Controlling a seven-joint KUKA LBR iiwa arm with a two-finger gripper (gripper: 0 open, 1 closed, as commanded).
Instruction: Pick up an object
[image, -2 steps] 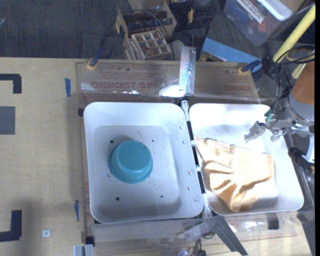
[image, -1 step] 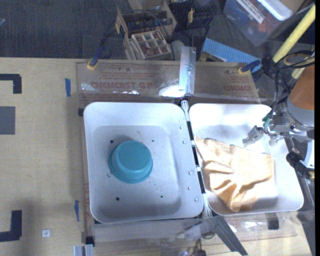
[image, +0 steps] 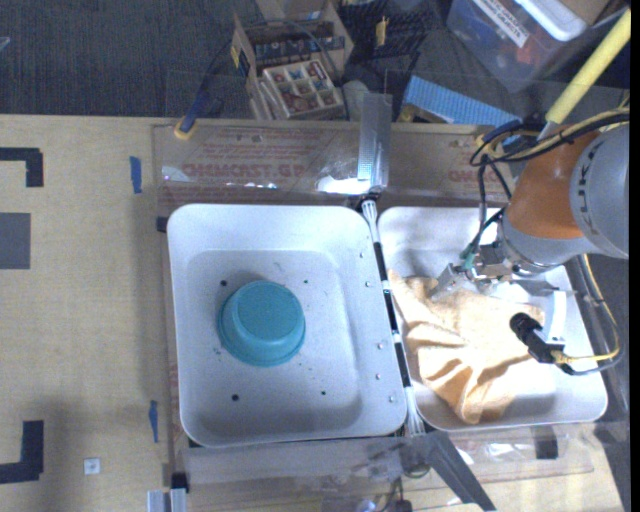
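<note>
Your likeliest target, the crumpled yellow cloth (image: 462, 345), lies in the right bin (image: 585, 405), spread from its left wall toward the middle. The gripper (image: 470, 275) sits low over the cloth's upper edge, and you cannot tell how it is set. In the left bin (image: 200, 240) you have a blue bowl (image: 262, 322), upside down, well apart from the cloth.

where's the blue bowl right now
In the camera view the blue bowl sits upside down near the middle of the left bin, apart from the yellow cloth in the right bin, where the gripper is.
</note>
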